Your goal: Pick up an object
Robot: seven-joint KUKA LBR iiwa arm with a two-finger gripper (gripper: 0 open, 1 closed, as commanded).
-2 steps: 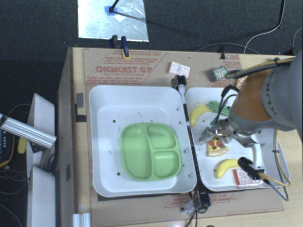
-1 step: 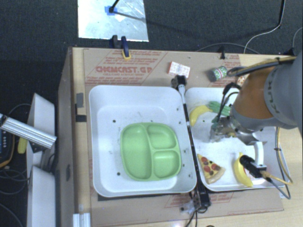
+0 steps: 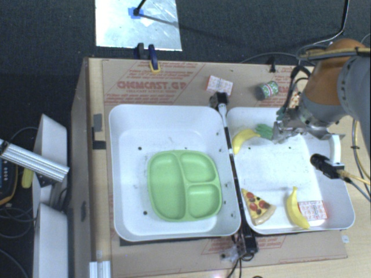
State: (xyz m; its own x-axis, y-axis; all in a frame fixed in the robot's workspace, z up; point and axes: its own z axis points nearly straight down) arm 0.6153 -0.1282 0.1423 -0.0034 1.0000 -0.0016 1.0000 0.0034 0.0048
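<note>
My gripper (image 3: 282,133) is low in the back part of the right bin (image 3: 278,167). It is right beside a green object (image 3: 264,131), which is partly hidden by it. A yellow banana (image 3: 243,138) lies just left of that, against the bin's left wall. Near the front of this bin lie a toy pizza slice (image 3: 258,205), a second banana (image 3: 297,209) and a red-and-white packet (image 3: 313,211). The grey arm (image 3: 330,94) comes down from the upper right.
The left bin (image 3: 124,149) holds a green divided plate (image 3: 184,185). On the bench behind the bins stand a small green can (image 3: 268,90) and a white card (image 3: 219,85). A black part (image 3: 324,165) juts over the right bin's right side.
</note>
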